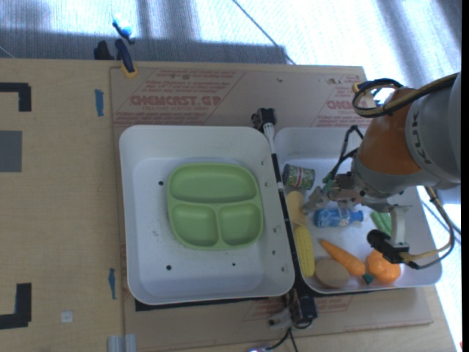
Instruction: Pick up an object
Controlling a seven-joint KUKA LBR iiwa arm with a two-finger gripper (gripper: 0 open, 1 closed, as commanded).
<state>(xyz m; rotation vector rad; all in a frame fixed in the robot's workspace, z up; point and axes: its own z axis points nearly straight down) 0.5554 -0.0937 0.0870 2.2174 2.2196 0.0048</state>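
Tabletop [66, 196], right bin [425, 270]: tool [327, 193] poised over bottle [337, 216]; finger state unclear. Step: reach. Next: descend, grip.

A flat brown cardboard sheet [220, 94] printed with red lettering is lying across the pale tan wooden bench top [51, 196]. Black tape corner marks [18, 95] are sitting along the bench's left side, with small strips of blue tape [99, 103] nearby. A black clamp with an orange handle [126, 53] is gripping the sheet's far edge. Beyond the bench, bluish-white light is falling in slanted bands across the grey floor [220, 13], and a thin dark cable [245, 17] is running diagonally over it.
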